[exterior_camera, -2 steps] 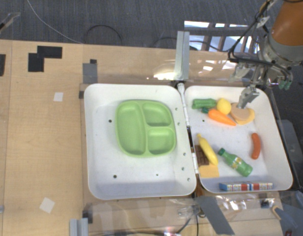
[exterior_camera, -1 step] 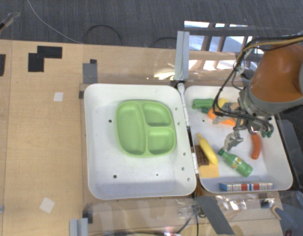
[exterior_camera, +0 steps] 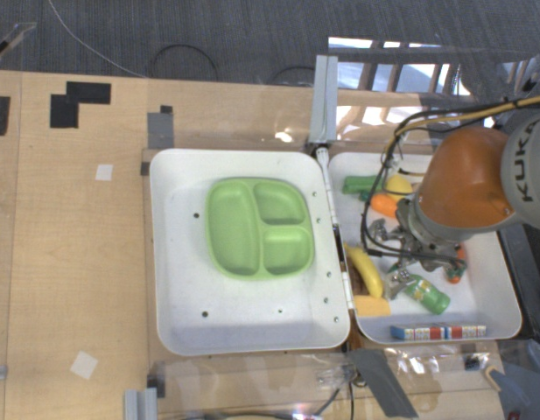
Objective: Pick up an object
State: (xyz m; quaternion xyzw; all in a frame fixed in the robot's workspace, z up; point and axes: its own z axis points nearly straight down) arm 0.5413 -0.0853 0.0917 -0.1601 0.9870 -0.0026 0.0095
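A: Where was the pincer?

B: Low in the right bin, right of frame centre, under the arm's orange band. The wrist covered it from above, so I could not tell whether it was released or clenched, or whether anything sat in it.

A: What lay closest to it?

B: A green bottle just below and to the right, lying tilted on the bin floor. A small red piece sat just right of that. To the left lay a banana, running down toward a yellow block at its lower end.

A: And above?

B: An orange object at the edge of the wrist, a yellow one above it, and a long green item by the bin's upper-left corner.

A: Anything along the bottom wall?

B: A long flat box with red, white and blue print, lying parallel to the lower rim.

A: The left bin?

B: It held a light green divided plate with three compartments, resting near the middle, well apart from the arm.

A: Around the bins?

B: The wooden surface, with black shapes at the upper left.
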